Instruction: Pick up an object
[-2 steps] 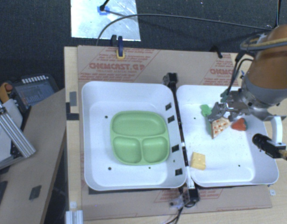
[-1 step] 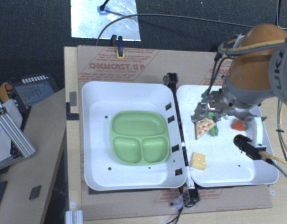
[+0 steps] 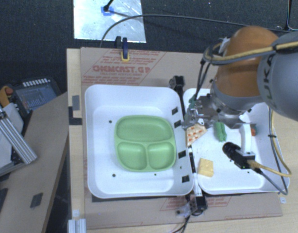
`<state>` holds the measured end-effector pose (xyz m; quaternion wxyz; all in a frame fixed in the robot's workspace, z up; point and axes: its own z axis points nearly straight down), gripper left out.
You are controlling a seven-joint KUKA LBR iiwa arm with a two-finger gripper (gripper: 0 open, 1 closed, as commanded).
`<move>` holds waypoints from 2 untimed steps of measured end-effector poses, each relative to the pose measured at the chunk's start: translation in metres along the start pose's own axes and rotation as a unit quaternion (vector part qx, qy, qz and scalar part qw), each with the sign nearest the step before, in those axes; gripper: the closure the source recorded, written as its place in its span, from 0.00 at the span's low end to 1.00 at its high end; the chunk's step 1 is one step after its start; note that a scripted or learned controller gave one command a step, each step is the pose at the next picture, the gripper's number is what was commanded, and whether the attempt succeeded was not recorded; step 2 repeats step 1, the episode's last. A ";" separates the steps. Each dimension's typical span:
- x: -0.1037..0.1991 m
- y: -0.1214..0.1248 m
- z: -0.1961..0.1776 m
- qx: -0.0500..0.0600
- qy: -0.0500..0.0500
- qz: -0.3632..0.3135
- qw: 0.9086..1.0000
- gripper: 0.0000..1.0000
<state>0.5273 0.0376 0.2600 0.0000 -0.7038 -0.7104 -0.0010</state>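
You can't tell from here how the fingers (image 3: pixel 196 116) are set; the wrist hides them. The pizza slice (image 3: pixel 194 133) lies just below them, hard against the right bin (image 3: pixel 256 181) wall, so a descent could clip the wall or skid off.

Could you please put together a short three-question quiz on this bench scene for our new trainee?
1. True or false: the pale green three-compartment plastic plate lies in the right white bin.
2. Which item lies nearest the camera in the right bin: A) the yellow cheese-like wedge, B) the small green cylinder, C) the orange pizza-slice toy?
3. Fill in: the arm's claw hovers above the ____ bin.

Key: 1 false, it lies in the left white bin; 2 A; 3 right.
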 end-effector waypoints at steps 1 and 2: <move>0.045 -0.008 0.026 0.001 0.000 0.000 1.000 1.00; 0.045 -0.008 0.026 0.001 0.000 0.000 1.000 1.00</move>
